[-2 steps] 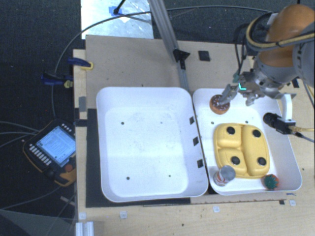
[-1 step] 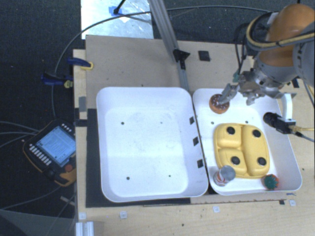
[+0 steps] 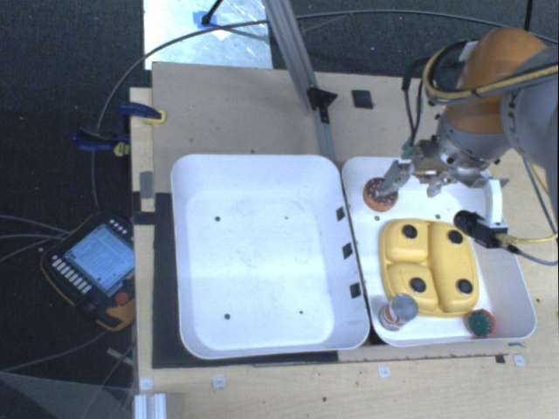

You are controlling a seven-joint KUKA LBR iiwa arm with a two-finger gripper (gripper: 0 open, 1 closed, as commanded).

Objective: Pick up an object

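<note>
My gripper (image 3: 392,179) hangs over the far left corner of the right bin (image 3: 515,286), just above a small brown round object (image 3: 380,196) that looks like a doughnut. A large yellow moulded object (image 3: 430,266) with dark spots lies in the middle of that bin. At the bin's near edge sit a small grey and red object (image 3: 400,309) and a green and red object (image 3: 479,323). The grey arm with its orange band (image 3: 498,68) reaches in from the upper right.
The left bin (image 3: 188,234) stands beside the right one, with a shared wall and black clips (image 3: 348,250) between them. A slanted metal pole (image 3: 293,42) rises behind the bins. A teach pendant (image 3: 94,260) lies off the bench to the left.
</note>
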